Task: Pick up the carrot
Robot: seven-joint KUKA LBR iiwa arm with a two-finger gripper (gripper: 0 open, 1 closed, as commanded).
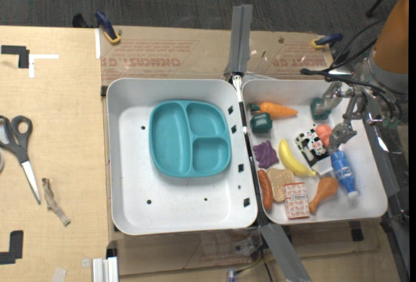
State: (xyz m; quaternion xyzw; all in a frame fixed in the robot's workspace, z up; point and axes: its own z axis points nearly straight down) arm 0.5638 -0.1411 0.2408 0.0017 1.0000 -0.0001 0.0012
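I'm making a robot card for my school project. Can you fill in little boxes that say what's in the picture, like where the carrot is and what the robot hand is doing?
carrot: orange carrot lying at the far end of the right bin, beside a dark green toy
gripper: above the right bin's right side, near a blue bottle, apart from the carrot
holding: nothing seen between its fingers
neighbours: banana, purple grapes, drumstick
left bin: holds a teal divided plate
bench: scissors at left
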